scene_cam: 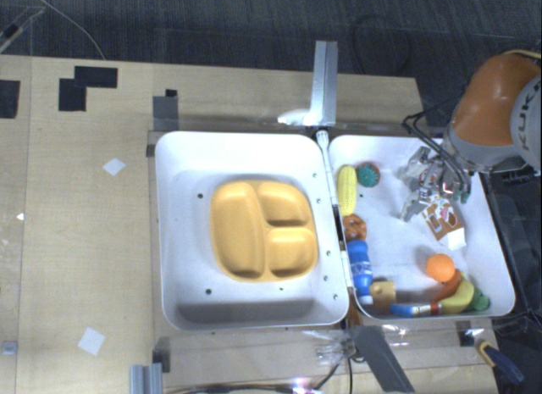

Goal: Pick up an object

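My gripper (421, 191) hangs over the upper part of the right bin (500, 252), its metal fingers pointing down and left above the bin floor. A small brown and white packet (445, 221) lies just below and right of the fingers. Along the bin's left wall lie a yellow corn cob (346, 190), a teal ball (367, 174), a brown round piece (353, 228) and a blue bottle (359, 263). An orange ball (440, 268) and a yellow banana (458, 297) sit at the bottom right.
The left bin (182, 214) holds a yellow divided tray (262, 230). A metal post (325, 79) rises behind the seam between the bins. The arm's orange band (495, 104) looms over the right bin's far corner.
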Robot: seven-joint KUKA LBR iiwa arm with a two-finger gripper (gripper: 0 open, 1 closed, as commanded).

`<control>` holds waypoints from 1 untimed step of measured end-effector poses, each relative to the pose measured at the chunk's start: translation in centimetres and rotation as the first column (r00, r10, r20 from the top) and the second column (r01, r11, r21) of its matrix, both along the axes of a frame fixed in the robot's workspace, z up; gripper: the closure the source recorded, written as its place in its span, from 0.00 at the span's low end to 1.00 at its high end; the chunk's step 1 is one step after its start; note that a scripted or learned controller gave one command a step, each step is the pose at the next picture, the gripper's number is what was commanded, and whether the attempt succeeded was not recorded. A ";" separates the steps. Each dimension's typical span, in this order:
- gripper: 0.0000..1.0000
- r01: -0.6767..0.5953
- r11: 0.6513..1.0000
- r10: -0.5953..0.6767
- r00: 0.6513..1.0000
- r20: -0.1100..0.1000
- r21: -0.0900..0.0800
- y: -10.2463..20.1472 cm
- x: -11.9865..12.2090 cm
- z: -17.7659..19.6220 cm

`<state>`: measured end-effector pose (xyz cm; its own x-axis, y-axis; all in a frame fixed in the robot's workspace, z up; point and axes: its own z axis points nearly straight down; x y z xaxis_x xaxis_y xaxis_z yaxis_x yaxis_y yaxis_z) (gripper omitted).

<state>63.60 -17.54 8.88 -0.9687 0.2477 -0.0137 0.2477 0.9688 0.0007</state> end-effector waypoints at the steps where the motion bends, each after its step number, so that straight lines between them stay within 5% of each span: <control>1: 0.00 0.154 0.988 -0.154 0.988 -0.002 0.003 0.1 0.5 0.0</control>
<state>64.10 -17.40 8.83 -0.9192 0.3936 -0.0114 0.3935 0.9193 0.0033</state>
